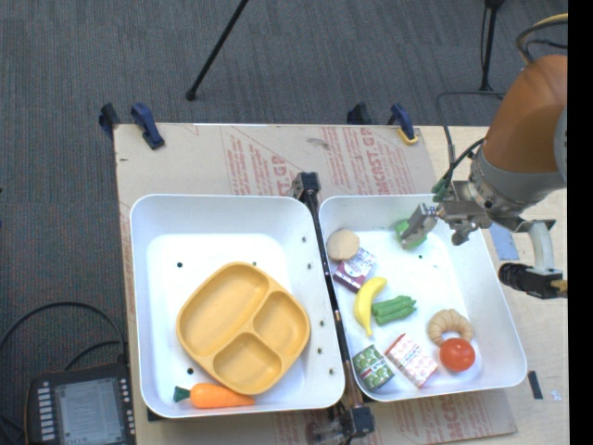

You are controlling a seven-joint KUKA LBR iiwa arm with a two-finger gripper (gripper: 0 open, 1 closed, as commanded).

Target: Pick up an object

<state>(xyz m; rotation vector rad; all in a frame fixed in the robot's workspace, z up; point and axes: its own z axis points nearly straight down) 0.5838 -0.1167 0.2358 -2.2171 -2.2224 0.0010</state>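
Reaching in from the right over the far part of the right bin (508, 341), with the gripper (424, 222) low above the white floor near the far wall. Right at the gripper's tip, touching it on its left and near side: a small green piece (409, 233), tilted, just inside the far left quarter of that bin. Cannot tell whether clenched on the green piece or released beside it, since the tip and the piece overlap from this angle. Elsewhere in the right bin, all well apart from the gripper: a pale round bun (343, 244) by the left wall, touching a purple and white packet (356, 273) on its near side; a banana (368, 302) nearer still, with a bunch of green beans (394, 309) just to its right; a croissant (449, 323) toward the right wall, touching a red tomato (457, 354) on its near side; a red and white carton (410, 360) and a green carton (371, 367) side by side along the near wall. In the left bin (153, 225), a yellow divided tray (243, 327) lying flat, and a carrot (211, 396) at the near wall just beside the tray's near edge. On the carpet at the near left, a handheld screen unit (79, 411)
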